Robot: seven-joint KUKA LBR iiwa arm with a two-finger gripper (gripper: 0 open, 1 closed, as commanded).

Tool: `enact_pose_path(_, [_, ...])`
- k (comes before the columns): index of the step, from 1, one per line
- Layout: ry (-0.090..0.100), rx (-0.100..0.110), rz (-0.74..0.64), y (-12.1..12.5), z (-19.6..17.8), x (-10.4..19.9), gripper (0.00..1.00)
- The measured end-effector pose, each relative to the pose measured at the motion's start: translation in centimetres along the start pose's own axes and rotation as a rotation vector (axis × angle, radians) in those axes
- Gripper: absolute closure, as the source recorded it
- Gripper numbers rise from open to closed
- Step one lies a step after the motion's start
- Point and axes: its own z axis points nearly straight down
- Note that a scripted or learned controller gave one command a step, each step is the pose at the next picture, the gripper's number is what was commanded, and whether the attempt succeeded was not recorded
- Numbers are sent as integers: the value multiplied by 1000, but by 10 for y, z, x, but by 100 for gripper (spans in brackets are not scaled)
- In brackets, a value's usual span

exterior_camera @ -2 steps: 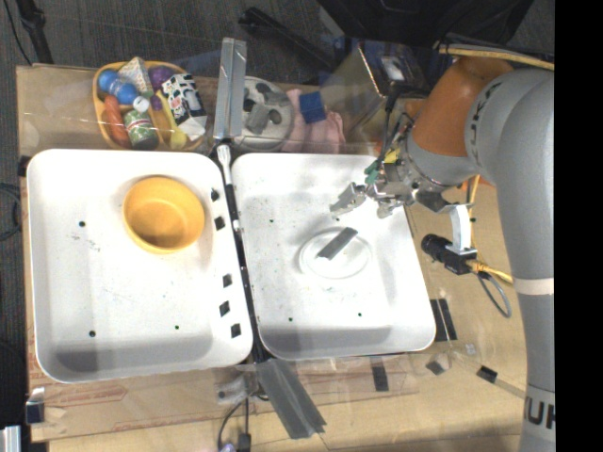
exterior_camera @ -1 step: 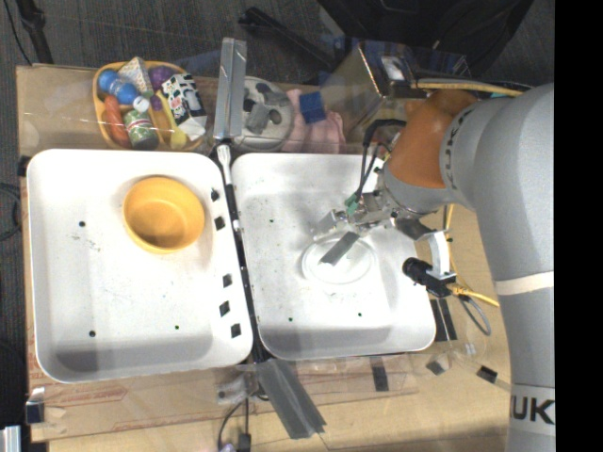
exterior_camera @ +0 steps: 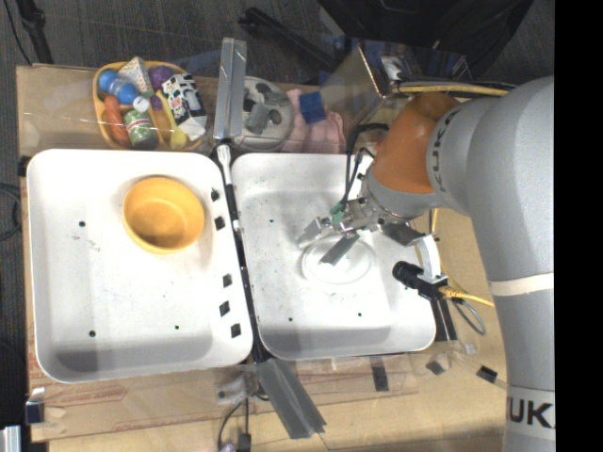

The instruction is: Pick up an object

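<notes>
Camera view: my gripper (exterior_camera: 332,236) hangs low in the right bin (exterior_camera: 283,295), my grey fingers (exterior_camera: 341,246) angled toward 7 o'clock over a clear round lid (exterior_camera: 336,262); whether they grip it, I cannot tell. At 9 o'clock, a yellow bowl (exterior_camera: 164,214) sits in the left bin (exterior_camera: 75,299).

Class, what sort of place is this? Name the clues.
Probably a robotics lab set up for grasping trials: a grey industrial arm reaches over two white bins, one holding a yellow bowl, with a basket of assorted small items behind.
</notes>
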Motion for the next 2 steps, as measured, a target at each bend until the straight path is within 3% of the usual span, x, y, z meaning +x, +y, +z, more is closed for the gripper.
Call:
enact_pose_path(1, [-1, 1, -1, 0, -10, -1, 100])
enact_pose_path(2, [-1, 1, -1, 0, -10, -1, 0])
